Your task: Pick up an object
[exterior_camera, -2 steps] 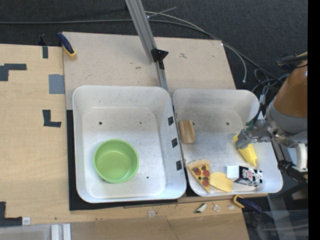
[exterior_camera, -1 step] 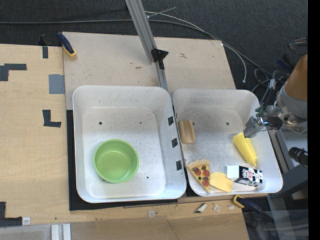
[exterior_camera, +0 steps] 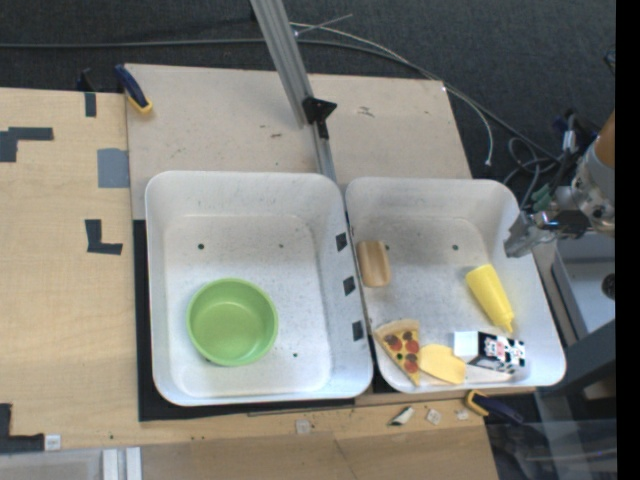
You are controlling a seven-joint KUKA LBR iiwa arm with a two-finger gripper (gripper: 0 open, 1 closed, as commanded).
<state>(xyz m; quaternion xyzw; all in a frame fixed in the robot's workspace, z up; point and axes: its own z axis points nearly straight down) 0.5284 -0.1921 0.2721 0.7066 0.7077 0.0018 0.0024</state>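
Observation:
The right bin holds a yellow cone-shaped bottle, a tan bread piece by its left wall, a pizza slice, a yellow wedge and a black-and-white carton at its front. A green bowl sits in the left bin. My gripper hangs at the right bin's right rim, up and to the right of the yellow bottle, with nothing visibly in it.
A metal pole slants down to the bins' shared wall. Cables trail at the back right. A blue-and-yellow clamp lies at the board's back left corner, another at the front.

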